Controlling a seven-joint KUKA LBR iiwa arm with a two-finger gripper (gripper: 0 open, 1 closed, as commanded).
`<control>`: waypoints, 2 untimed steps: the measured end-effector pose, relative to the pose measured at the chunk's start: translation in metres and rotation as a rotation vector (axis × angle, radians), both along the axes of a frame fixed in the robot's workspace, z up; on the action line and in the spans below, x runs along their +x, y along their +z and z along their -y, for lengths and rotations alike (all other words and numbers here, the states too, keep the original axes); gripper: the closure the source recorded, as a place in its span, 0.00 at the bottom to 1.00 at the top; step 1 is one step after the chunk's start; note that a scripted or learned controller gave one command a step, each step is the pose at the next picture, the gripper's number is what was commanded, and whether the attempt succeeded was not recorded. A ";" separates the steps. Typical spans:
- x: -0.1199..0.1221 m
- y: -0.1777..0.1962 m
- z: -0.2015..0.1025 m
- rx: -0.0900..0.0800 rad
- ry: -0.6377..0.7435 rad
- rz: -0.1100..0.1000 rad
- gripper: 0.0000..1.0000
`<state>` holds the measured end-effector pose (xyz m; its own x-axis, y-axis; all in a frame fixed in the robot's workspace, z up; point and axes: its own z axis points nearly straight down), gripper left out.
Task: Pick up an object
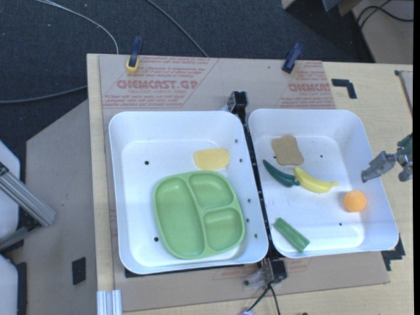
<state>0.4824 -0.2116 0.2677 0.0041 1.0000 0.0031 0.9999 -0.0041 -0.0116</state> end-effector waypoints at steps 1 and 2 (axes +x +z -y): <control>0.002 0.005 -0.001 -0.003 0.004 0.011 0.00; 0.000 -0.055 0.007 0.000 0.002 0.004 0.00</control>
<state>0.4829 -0.2182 0.2124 0.0021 1.0000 0.0034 1.0000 -0.0020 -0.0077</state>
